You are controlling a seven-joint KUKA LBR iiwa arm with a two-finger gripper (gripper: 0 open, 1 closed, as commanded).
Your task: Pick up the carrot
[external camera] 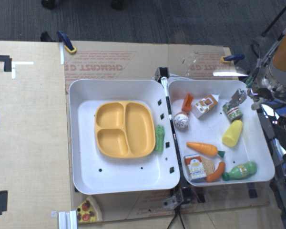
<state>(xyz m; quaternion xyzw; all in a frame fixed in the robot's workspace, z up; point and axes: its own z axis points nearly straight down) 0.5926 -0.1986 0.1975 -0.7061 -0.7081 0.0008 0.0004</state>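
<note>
While I watched the overhead camera view, the carrot (202, 149) lay on its side in the right bin (262, 142), toward that bin's front edge, its green tip pointing right. Just in front of it sat a small carton (194, 168) and a sausage (215, 171); a green bottle (240, 171) rested in the front right corner. The gripper (238, 99) hung near the bin's back right corner, over a small can (232, 112), well apart from the carrot. I could not tell its opening. A yellow divided plate (126, 129) occupied the left bin (81, 142).
</note>
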